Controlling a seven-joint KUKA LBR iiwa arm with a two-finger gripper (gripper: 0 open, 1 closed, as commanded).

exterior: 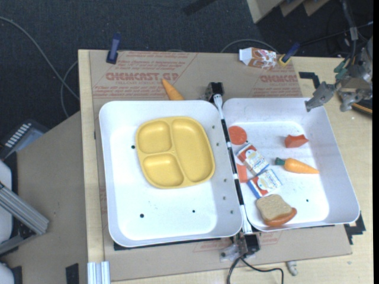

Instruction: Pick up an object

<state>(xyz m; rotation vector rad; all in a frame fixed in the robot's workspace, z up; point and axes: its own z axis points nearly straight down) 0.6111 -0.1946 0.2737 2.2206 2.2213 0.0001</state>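
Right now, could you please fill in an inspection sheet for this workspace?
Surface: brown board bearing the left bin and right bin, side by side.
Job's things: right bin holds a carrot, red disc, red wedge, bread slice and small packets.
Clutter: yellow divided plate in the left bin; a second carrot and a small carton lie on the board.
Grippers: gripper over the right bin's far right corner, holding nothing visible.
Cables: thin cable on the floor at left.
Surroundings: dark carpet.
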